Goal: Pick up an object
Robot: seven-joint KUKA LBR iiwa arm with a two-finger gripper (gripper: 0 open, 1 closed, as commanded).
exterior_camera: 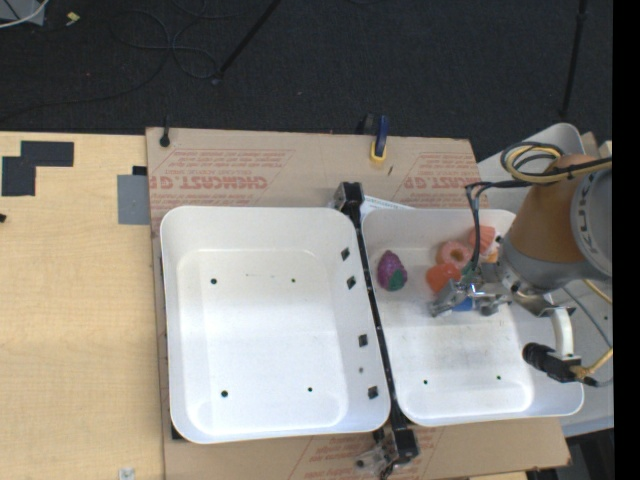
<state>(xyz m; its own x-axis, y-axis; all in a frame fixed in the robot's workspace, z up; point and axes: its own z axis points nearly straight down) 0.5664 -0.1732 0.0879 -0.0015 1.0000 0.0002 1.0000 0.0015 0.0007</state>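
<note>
Arm: I am watching the grey arm (560,233) reaching in from the right, over the right bin (470,378).
Gripper: the gripper (462,301) is sitting low in that bin's upper half; I cannot tell how its fingers are standing.
Objects: a purple and green egg-shaped object (390,270) is lying near the divider; an orange-red object (441,276) and a pink ring-shaped object (470,247) are lying just beside the gripper.
Left bin (260,323): it is sitting alongside, on brown cardboard (250,173).
</note>
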